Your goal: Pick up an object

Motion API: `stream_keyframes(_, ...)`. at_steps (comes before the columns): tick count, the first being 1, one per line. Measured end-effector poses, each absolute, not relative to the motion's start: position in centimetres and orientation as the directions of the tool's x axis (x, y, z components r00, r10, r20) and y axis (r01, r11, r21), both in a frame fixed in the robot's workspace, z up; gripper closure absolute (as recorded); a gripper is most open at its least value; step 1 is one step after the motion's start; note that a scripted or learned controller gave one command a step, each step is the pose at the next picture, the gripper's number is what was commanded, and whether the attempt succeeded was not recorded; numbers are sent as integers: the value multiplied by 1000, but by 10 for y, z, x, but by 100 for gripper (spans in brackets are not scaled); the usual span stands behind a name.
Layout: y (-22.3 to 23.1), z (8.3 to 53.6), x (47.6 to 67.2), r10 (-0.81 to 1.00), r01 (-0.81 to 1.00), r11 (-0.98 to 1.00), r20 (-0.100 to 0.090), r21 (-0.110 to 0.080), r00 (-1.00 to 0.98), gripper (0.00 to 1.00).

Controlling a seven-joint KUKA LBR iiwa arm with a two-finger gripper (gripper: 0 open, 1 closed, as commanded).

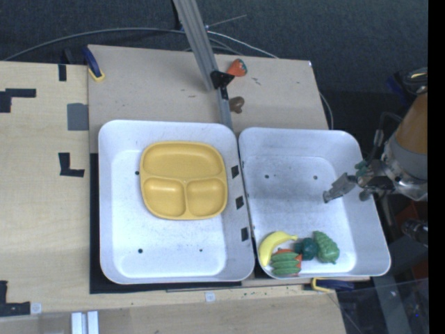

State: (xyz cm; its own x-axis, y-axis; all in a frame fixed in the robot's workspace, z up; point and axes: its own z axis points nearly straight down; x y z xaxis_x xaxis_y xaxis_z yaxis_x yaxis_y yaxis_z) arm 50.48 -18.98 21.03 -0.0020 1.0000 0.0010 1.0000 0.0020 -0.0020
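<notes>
Camera view looks down at a slant on the counter and its two shallow white bins. My arm comes in from the right, and my gripper hangs over the right side of the right bin, near that bin's right wall. Nothing sits between its fingers, and I cannot tell whether they are spread or closed, because they point away and merge into one dark shape.

The things I could pick lie clustered in the near corner of the right bin, well apart from my gripper: a yellow banana, curved along the bin's front left; a red and green toy just beside it, touching the banana's lower end; a dark teal piece in the middle; and a green leafy vegetable to the right of that.

The left bin holds a yellow divided plate, lying flat toward its far side.
</notes>
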Motion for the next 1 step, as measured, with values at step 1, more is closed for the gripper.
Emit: stream_keyframes(1, -190, 210, 505, 1000, 1000, 2, 1, -2, -2, 0)
